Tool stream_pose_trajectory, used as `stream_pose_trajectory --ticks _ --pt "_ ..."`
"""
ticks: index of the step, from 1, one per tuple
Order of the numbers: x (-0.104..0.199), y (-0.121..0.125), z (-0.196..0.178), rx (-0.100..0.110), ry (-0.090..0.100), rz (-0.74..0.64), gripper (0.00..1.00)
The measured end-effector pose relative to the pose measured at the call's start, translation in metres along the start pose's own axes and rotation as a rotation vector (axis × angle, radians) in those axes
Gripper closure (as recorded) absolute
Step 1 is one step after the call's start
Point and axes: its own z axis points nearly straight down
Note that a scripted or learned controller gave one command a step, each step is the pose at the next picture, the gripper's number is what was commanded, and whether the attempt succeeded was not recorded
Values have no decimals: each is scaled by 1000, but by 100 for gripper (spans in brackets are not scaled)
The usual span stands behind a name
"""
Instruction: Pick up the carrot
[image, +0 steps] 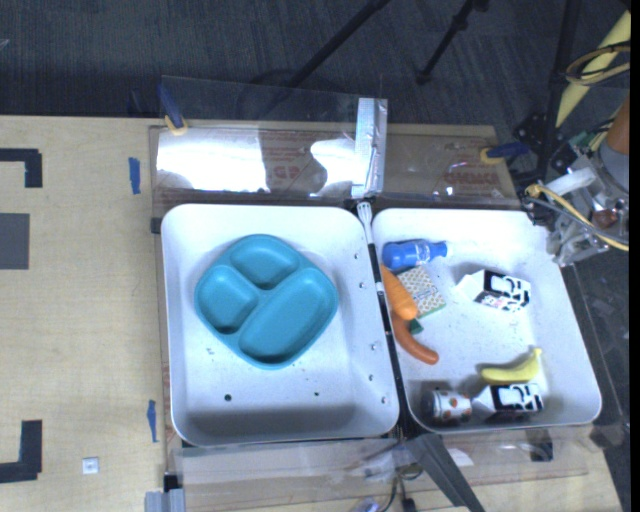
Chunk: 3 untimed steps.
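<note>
Camera view looks down on the carrot (407, 318), which lies in the right bin (575, 330) hard against its left wall, running lengthways along that wall with its thicker end toward the back and its tip pointing to the front. It seems to have come to rest there because the wall stops it from rolling further. Its upper part touches, and partly overlaps, a small patterned packet (424, 290), and just behind that lies a blue bottle (413, 253) on its side.

Further out in the same bin sit a black-and-white carton (503, 291) near the middle, a banana (514, 369) toward the front, and along the front wall a small can (452, 404) beside another black-and-white package (518, 398). The left bin (190, 330) holds a blue divided plate (266, 299), lying flat and well clear of the carrot beyond the shared walls.

At the right edge, the gripper (572, 238) hangs over the right bin's back right corner, trailing cables. I cannot tell how its jaws stand. It is well apart from the carrot, which lies across the whole bin, toward the left and front. To my eye the wall will crowd any grasp.
</note>
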Motion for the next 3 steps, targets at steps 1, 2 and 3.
stream_pose_trajectory --ticks 1,2,3 --pt "2 -2 -10 0 -1 -5 100" --pt "9 3 -74 -1 1 21 100" --pt "9 3 -74 0 1 22 0"
